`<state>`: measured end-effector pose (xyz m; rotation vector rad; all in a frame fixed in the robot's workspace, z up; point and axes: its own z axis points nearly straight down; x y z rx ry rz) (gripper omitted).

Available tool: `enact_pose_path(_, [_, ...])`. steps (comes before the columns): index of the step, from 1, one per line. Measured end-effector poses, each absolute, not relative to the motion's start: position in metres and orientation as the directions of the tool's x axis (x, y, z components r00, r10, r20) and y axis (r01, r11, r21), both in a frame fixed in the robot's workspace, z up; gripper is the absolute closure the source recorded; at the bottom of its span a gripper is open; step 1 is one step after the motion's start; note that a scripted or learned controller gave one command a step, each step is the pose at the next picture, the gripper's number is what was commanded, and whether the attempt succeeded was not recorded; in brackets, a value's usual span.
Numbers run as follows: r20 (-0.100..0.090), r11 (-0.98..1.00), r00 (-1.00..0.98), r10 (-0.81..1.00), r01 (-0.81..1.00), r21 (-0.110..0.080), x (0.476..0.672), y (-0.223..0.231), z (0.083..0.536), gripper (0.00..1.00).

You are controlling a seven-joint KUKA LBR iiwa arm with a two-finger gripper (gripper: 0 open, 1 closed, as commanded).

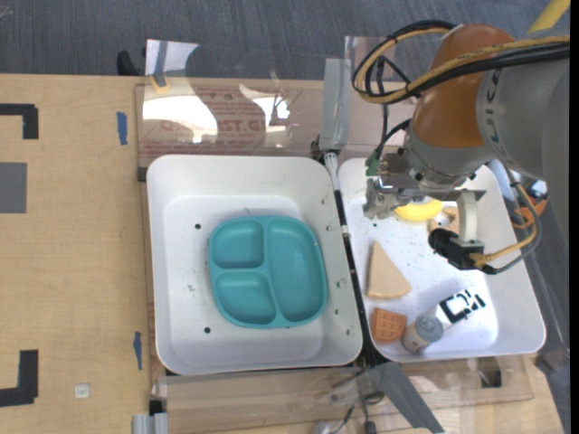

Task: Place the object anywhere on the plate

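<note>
Tool (pixel 395 199) low in right bin (pixel 520 328) over yellow object (pixel 423 212); grip state could not be told. Teal plate (pixel 268 270) bare; placing not yet done.

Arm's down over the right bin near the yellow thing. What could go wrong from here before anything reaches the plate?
1. The yellow object lies half hidden under the gripper, so a grasp may miss or only nudge it.
2. The wedge lies close below and could get bumped.
3. The bin wall stands between the object and the teal plate; a low carry could clip it.
</note>
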<state>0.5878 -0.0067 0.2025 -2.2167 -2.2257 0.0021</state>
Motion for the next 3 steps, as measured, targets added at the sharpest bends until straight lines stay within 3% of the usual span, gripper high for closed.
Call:
enact_pose_path(1, [0.002, 0.006, -0.006, 1.0, 1.0, 0.008, 0.527, 0.034, 0.291, 1.0])
enact_pose_path(2, [-0.001, 0.004, -0.004, 1.0, 1.0, -0.008, 0.582, 0.063, 0.218, 1.0])
enact_pose_path(3, [0.002, 0.002, -0.002, 1.0, 1.0, 0.004, 0.514, 0.056, 0.284, 1.0])
